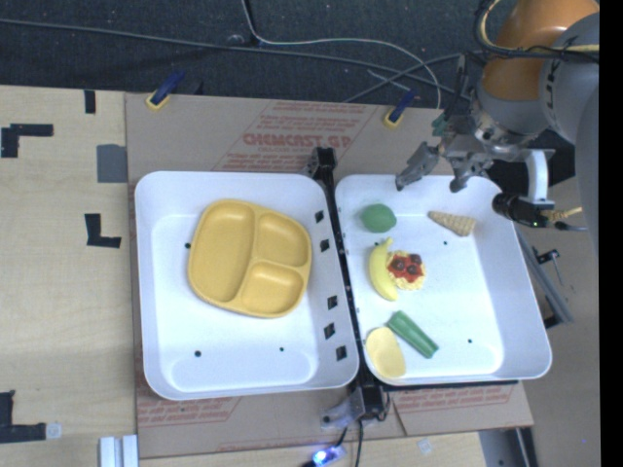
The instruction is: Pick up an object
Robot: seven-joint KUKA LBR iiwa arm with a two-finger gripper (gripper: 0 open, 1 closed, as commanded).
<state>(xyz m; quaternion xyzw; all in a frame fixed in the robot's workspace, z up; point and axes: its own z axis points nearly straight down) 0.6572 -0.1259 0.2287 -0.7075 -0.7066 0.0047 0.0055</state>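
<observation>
While hovering over the right bin's (506, 290) far edge, tool (435, 175) sat open, gripping nothing. Below it: green ball (379, 217), cone (454, 223), banana (382, 272), green cucumber (414, 335). Yellow plate (249, 258) in left bin (161, 290).

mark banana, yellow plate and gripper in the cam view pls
banana (381, 272), camera view, middle of its curved body
yellow plate (249, 258), camera view, ridge where its compartments meet
gripper (440, 170), camera view, midway between the two fingertips, above the right bin's far edge
</observation>
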